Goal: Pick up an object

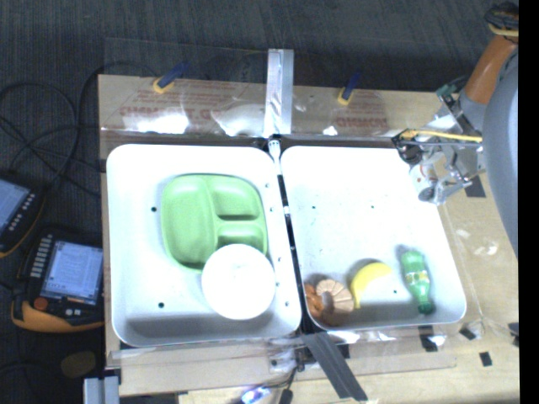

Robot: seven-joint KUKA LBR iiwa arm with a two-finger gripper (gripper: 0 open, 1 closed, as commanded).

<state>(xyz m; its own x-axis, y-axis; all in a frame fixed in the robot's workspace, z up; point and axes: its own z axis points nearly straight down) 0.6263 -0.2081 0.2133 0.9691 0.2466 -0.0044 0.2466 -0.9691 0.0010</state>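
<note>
- Dark carpet surrounds a wooden bench (472,251) carrying two shallow white bins side by side; the right bin (362,183) serves as the landmark below.
- Along that bin's near wall lie three small things in a row: a brown ridged pastry-like toy (328,295) in the near-left corner, a yellow banana-like piece (369,279) just beside it, and a green bottle (416,279) toward the near-right corner, lying on its side.
- Left of that bin, the other bin (126,225) holds a green divided tray (210,217) with a white round plate (238,281) overlapping its near edge.
- The gripper (438,179) hangs above the right bin's far-right corner, well apart from the three toys; it grips nothing, and whether it is apart or together I cannot tell.
- Judgement: the bottle looks light, stiff and smooth, likely to roll or slip; pinching across its body mid-length seems safest.
- The banana piece is curved and probably slick; the pastry's ridges may offer better purchase, though it crowds the corner wall.
</note>
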